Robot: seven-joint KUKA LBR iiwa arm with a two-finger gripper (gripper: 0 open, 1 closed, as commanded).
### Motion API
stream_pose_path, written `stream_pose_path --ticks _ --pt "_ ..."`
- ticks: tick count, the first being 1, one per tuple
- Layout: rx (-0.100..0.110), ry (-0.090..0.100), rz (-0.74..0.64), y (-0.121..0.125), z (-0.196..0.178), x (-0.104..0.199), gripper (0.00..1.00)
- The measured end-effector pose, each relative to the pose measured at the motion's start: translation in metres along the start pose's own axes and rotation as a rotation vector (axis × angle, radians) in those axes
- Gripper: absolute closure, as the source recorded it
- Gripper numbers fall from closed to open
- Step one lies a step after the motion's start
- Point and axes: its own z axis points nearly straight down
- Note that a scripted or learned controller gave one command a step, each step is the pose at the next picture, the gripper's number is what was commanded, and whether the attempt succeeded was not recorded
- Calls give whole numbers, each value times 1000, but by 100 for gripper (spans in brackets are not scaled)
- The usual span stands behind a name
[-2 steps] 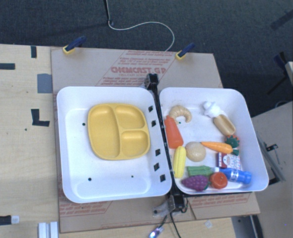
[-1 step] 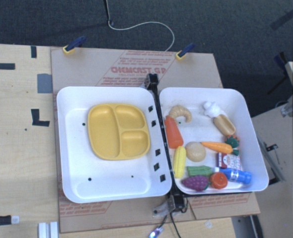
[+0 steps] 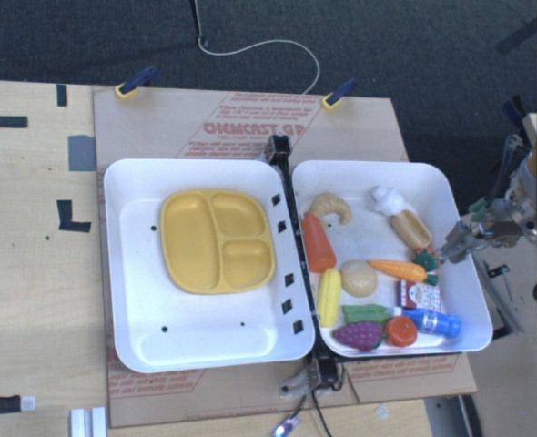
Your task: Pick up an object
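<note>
End effector [image 3: 452,247] at right bin [image 3: 450,194] rim, grip state can't tell. Carrot [image 3: 398,268] just left. Cardboard [image 3: 241,126] on desk [image 3: 32,244], dark carpet [image 3: 387,25] beyond.

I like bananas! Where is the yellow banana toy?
The banana lies in the right bin, near its left wall, below the red sausage and beside the purple grapes.
</note>
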Motion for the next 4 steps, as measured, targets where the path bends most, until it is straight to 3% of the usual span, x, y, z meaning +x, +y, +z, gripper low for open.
stream_pose_path --ticks 1,2,3,4 --pt "-27 -8 -5 9 -113 50 100" --pt "-35 -18 9 -1 -272 -39 100" --pt "-6 -3 3 -5 -149 -34 100" --pt "-1 -1 0 -1 14 3 100"
